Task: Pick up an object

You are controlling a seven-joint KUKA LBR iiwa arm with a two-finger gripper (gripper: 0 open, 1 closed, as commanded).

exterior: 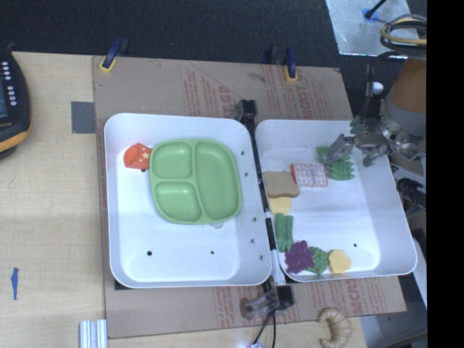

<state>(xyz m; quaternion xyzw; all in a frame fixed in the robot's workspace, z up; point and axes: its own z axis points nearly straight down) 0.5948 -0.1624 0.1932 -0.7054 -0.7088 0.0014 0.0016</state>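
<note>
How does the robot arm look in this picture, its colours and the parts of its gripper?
The arm is grey with an orange band above the wrist. Its gripper is grey metal, a compact block with dark parts, ending in two thin fingers.

A light wooden bench (43, 216) fills the left side. A big brown cardboard sheet (217, 85) lies on it, held at the far edge by a yellow clamp (112, 55) and a blue clamp (290, 65). Behind the bench the floor (181, 13) is dark. A shiny grey sheet (359, 17) lies on the floor at the top right.
</note>
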